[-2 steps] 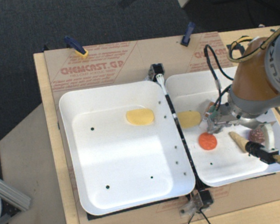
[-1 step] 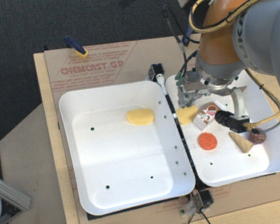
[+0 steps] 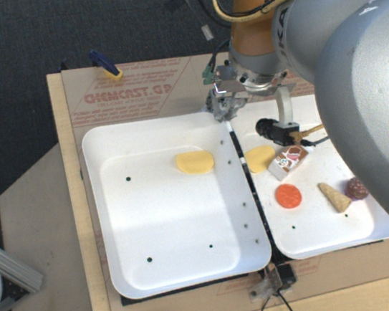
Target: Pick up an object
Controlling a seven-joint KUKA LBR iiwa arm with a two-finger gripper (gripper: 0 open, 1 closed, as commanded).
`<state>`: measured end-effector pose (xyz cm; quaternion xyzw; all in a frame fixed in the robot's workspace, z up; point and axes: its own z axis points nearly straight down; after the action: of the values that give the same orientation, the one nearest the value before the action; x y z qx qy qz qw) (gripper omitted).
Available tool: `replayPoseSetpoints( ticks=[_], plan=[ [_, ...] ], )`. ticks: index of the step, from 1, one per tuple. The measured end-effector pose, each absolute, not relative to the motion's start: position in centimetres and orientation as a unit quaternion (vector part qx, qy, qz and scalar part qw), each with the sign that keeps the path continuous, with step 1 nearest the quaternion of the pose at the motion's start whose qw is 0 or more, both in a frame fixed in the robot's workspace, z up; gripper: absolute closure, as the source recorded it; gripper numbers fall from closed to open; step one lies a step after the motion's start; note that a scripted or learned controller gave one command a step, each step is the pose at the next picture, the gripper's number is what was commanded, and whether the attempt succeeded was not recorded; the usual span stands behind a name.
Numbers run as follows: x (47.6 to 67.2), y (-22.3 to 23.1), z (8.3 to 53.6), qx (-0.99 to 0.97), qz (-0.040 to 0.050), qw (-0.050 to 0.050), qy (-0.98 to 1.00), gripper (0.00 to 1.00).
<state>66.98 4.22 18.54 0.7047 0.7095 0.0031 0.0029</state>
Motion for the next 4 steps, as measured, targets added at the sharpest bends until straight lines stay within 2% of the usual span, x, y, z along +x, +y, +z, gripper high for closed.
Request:
replayPoseSetpoints(
  ticks=[1, 2, 3, 4],
  plan=[
    [66.8, 10.5, 29.6, 0.704, 0.0065, 0.004, 0.71, 1.0],
    [65.5, 13.5, 38.5, 0.705, 0.006, 0.003, 0.709, 1.0],
    [64.0, 12.6, 51.9, 0.707, 0.0079, 0.006, 0.708, 1.0],
    [62.2, 7.1, 53.8, 0.709, 0.0022, 0.003, 0.705, 1.0]
  ],
)
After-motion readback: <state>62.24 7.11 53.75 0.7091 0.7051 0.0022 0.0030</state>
